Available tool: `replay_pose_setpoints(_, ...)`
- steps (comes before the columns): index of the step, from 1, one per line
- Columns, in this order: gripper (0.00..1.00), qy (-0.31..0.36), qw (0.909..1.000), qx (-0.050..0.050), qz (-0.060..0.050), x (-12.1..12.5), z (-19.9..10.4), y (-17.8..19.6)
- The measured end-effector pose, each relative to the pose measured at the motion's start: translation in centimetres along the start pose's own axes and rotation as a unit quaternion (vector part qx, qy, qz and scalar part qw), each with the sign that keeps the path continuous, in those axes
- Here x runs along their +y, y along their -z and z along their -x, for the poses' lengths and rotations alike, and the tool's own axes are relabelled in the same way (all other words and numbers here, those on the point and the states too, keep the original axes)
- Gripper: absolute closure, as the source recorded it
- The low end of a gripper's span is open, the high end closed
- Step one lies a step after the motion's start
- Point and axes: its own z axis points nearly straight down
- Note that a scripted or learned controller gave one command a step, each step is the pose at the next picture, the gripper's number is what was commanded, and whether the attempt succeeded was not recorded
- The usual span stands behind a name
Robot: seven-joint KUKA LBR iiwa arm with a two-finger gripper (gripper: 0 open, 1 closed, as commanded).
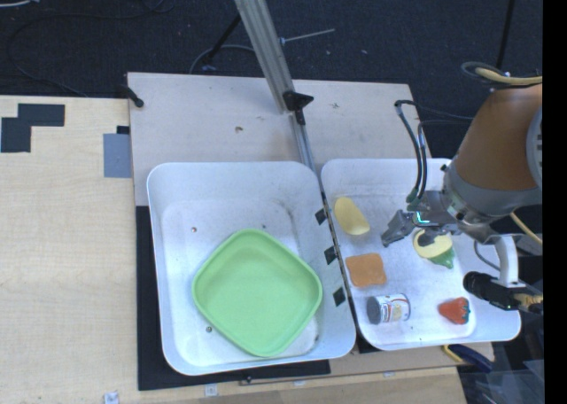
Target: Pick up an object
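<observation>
On a pale bench with 2 white bins (168,216), hovering low in the right one, gripper (416,227), finger state impossible to tell, just beside a yellow-green fruit-like toy (434,247): probably light, smooth, rounded, best pinched across its middle.

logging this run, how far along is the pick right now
Done: the arm has reached into the right bin and the gripper sits low beside the yellow-green object. In hand: nothing visibly held; whether it has a grip there cannot be told. Left: grasp and lift. The yellow piece, orange square, small can and red object lie in that bin; the green plate lies in the left bin.
</observation>
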Motion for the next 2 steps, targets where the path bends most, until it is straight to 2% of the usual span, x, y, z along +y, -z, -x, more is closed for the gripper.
replay_pose_setpoints(1,0.0,0.0,1.0,0.0,0.0,0.0,0.0,0.0)
replay_pose_setpoints(2,0.0,0.0,1.0,0.0,-0.002,0.5,-0.1,-6.1)
